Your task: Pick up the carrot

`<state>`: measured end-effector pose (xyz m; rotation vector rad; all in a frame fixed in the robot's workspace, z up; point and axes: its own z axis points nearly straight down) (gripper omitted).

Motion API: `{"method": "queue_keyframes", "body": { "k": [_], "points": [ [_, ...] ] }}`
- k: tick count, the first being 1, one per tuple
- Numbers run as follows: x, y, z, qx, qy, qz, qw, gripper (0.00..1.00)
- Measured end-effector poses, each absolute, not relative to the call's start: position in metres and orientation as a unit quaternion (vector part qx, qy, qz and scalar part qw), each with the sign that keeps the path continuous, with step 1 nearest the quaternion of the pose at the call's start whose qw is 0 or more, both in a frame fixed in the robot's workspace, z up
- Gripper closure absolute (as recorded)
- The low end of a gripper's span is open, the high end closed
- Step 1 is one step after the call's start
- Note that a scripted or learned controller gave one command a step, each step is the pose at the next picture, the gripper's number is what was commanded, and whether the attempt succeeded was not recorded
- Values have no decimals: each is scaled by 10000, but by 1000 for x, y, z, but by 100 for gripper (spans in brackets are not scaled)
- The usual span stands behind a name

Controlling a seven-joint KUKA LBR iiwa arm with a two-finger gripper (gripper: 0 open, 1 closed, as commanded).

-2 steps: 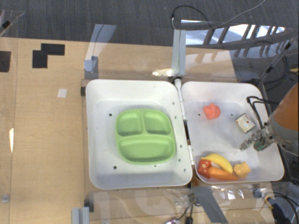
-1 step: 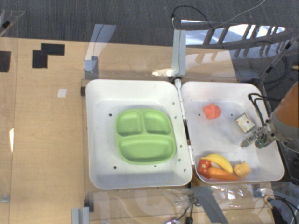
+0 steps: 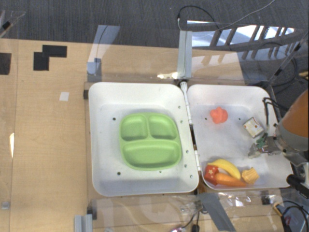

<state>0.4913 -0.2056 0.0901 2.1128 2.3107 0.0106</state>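
Nearest my camera, the carrot lies along the front wall of the right bin, touching a banana on its far side, with a red piece at its left end and a small yellow piece at its right. My gripper hangs over the bin's right side, near that pile but apart from it, carrying nothing; how far apart its tips stand I cannot tell. I judge the crowding the main risk: a descent slightly off would close on the banana or pin the carrot against the wall. An orange-pink toy and a small white box sit farther back; the green tray fills the left bin.
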Motion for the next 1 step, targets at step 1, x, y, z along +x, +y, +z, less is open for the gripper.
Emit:
{"method": "queue_keyframes", "body": {
  "k": [1],
  "points": [
    [508,-204,90,6609,7505,22,67,100]
  ]
}}
